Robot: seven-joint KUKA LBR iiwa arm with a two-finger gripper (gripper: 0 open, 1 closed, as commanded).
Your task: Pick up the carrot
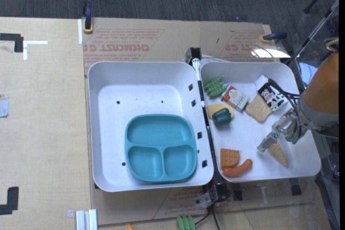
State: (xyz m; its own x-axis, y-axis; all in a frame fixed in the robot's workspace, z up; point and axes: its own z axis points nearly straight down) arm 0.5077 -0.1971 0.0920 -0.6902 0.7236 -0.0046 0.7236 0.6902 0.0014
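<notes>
Carrot point(237, 168): orange, lying flat near the front edge of the right bin point(307, 169), touching the waffle piece point(229, 157) just behind it. Tool point(274, 140): over the same bin's right side, well apart from the carrot, above a tan wedge point(279, 154); finger spread cannot be told. Other contents: green pepper point(221, 117), green pods point(214, 86), small carton point(234, 97), bread slice point(258, 109). Left bin point(108, 83): teal divided plate point(160, 147). Both bins sit on the worktop point(38, 132).
</notes>
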